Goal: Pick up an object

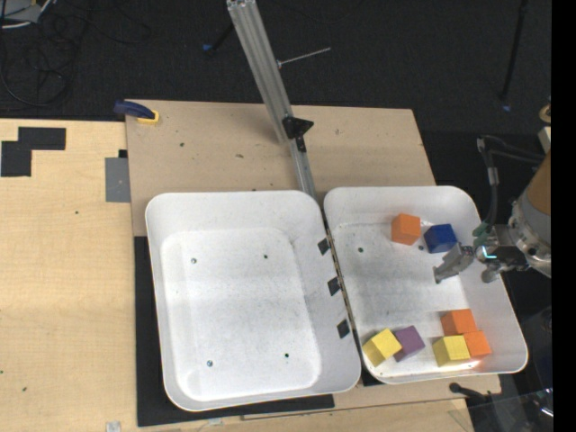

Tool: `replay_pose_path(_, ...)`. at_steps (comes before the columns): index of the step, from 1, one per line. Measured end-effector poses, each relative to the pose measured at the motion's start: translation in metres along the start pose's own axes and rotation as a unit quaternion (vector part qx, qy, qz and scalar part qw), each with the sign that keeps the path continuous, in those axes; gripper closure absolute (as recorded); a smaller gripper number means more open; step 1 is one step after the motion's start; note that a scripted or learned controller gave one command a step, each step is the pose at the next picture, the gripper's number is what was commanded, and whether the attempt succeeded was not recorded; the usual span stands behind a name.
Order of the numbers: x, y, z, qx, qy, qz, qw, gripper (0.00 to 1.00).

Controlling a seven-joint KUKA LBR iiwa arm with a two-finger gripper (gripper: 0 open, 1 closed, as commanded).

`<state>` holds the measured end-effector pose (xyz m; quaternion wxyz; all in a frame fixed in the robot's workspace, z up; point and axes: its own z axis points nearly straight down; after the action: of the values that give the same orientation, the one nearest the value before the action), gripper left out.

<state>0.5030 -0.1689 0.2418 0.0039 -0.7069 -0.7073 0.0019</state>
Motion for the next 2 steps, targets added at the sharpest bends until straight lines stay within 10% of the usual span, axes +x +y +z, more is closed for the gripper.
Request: replay_pose_path(2,-0.008,-0.005,0.058,0.001,0.000,0.001,1.0000,0.00)
